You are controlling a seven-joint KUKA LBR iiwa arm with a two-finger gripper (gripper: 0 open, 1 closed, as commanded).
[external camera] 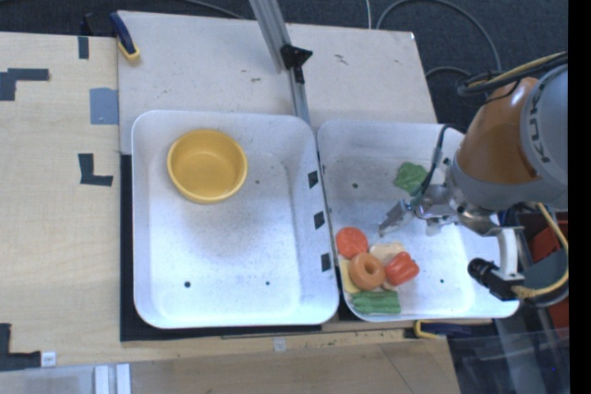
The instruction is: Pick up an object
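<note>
Arm: grey with orange band (503,152), reaching in from right, over right bin.
Left bin: shallow white tray (231,291), bearing round yellow plastic bowl (207,164) at upper left.
Right bin: shallow white tray (369,148), toys clustered at lower left corner.
Gripper: two-finger metal (399,215), low in right bin, just above cluster; open or shut, cannot tell.
Green leafy piece (410,174): just above gripper.
Cluster: red round toy (352,242), orange ring (367,271), red pepper-like toy (401,268), green flat toy (376,301), touching one another.
</note>
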